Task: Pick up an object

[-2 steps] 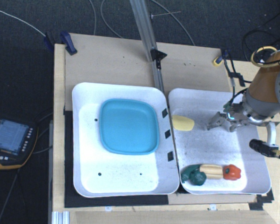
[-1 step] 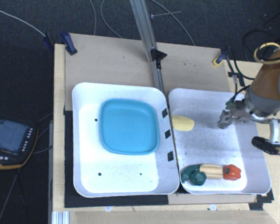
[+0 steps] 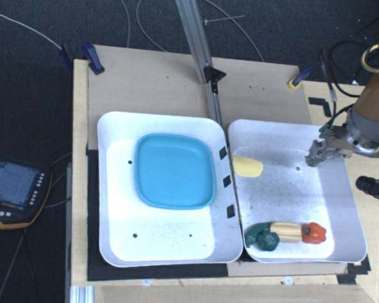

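I couldn't tell how the gripper (image 3: 319,153) stood above the right bin (image 3: 341,189); the yellow piece (image 3: 247,166) by its left wall looked light, smooth, best pinched across its width.

A pale tan wooden bench (image 3: 155,81) is carrying two shallow white plastic bins lying side by side, the left bin (image 3: 110,194) and the right bin (image 3: 340,195), their inner edges touching, on a black mat (image 3: 90,263).
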Robot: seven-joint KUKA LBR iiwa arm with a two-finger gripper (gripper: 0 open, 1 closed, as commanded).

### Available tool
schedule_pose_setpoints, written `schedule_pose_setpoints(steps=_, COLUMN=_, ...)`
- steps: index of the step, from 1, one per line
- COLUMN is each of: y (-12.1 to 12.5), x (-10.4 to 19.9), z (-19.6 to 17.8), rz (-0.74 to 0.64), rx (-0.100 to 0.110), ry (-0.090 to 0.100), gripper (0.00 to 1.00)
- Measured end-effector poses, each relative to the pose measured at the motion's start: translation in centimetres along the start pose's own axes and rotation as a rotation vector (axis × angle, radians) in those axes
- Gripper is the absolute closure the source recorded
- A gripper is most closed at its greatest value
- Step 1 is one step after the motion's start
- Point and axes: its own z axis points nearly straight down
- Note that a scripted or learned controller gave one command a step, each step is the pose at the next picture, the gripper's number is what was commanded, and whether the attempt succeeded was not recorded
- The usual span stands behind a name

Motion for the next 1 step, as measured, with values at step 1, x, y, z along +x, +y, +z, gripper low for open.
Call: schedule_pose_setpoints(steps=1, y=0.74, x=-0.71, z=-4.89, rz=0.000, rx=-0.001, ry=0.000, gripper=1.00)
